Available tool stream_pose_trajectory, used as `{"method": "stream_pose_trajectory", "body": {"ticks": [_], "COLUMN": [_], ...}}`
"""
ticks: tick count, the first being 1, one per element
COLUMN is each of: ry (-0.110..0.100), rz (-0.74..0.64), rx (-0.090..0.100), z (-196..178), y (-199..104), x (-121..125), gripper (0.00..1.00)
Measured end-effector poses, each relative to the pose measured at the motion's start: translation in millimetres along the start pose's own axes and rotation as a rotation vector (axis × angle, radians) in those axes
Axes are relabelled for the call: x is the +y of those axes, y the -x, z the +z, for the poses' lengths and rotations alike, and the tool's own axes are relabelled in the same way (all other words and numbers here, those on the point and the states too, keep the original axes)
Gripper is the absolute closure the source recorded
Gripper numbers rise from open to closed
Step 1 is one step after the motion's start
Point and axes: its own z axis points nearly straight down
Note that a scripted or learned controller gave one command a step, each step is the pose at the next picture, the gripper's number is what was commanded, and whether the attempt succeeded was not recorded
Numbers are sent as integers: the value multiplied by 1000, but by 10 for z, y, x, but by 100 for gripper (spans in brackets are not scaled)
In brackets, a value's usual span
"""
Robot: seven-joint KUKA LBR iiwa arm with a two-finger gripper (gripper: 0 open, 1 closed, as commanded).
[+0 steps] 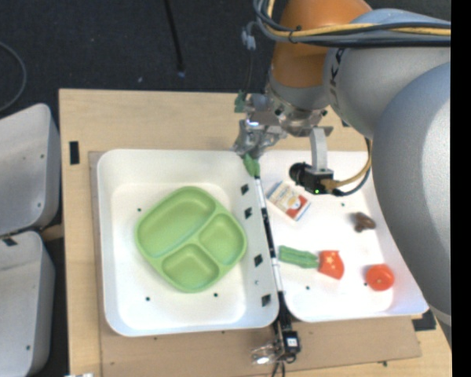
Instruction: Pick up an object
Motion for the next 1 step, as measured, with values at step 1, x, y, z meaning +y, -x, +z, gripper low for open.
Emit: {"method": "stream_pose_trajectory", "body": {"ticks": [1], "ry": [-3], "rz": [2], "rx": [-1], "z": [137], "y": [-474], "x": [4], "gripper": [100]}}
